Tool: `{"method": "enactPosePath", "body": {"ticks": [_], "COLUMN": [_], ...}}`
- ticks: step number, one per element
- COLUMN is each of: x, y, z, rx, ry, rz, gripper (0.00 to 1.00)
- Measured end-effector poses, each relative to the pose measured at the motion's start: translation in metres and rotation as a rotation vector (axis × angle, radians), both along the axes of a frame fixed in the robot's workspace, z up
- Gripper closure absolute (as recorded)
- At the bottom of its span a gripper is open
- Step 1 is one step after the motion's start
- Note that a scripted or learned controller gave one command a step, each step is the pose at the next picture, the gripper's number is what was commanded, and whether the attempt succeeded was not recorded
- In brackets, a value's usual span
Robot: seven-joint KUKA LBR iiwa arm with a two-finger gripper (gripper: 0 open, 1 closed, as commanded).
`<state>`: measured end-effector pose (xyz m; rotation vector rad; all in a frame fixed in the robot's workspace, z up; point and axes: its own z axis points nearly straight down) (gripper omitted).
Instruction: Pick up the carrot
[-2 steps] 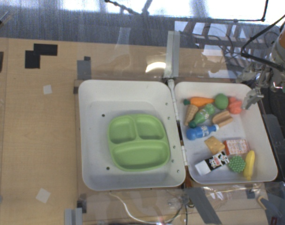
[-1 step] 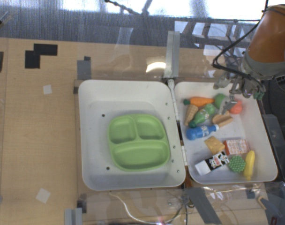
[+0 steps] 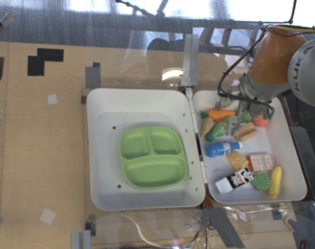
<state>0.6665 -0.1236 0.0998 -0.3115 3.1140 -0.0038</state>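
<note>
The wooden counter (image 3: 38,154) carries two shallow white bins side by side, with black squares marked on its far left corner and pale window light falling across the floor beyond it. The left bin (image 3: 103,113) holds a green divided tray (image 3: 153,156) lying flat near its middle. The right bin (image 3: 289,154) holds a scatter of toy food. The arm (image 3: 282,56), grey with an orange band, reaches in from the right and hangs over the far end of the right bin, black cables looping off its wrist.

The hand (image 3: 239,119) points down among the food at the far side of that bin; whether it is spread or pressed together cannot be told, since its tips are lost among the items. The carrot (image 3: 219,114) lies on the bin floor just to the hand's left, orange body roughly crosswise with its green top toward the divider, very near the hand though contact cannot be judged. A green bottle (image 3: 218,129) lies just in front of the carrot, and a bread roll (image 3: 245,133) sits in front of the hand. A blue bottle (image 3: 223,149) lies nearer the middle, and a yellow banana (image 3: 275,181) rests at the near right corner.
</note>
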Motion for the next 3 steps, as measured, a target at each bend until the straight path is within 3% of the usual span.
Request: {"method": "enactPosePath", "body": {"ticks": [1, 2, 3], "x": [0.001, -0.009, -0.005], "y": [0.028, 0.037, 0.036], "z": [-0.008, -0.012, 0.006], "rx": [-0.012, 0.000, -0.001], "ry": [0.016, 0.011, 0.000], "rz": [-0.238, -0.541, -0.536], "gripper": [0.00, 0.00, 1.00]}}
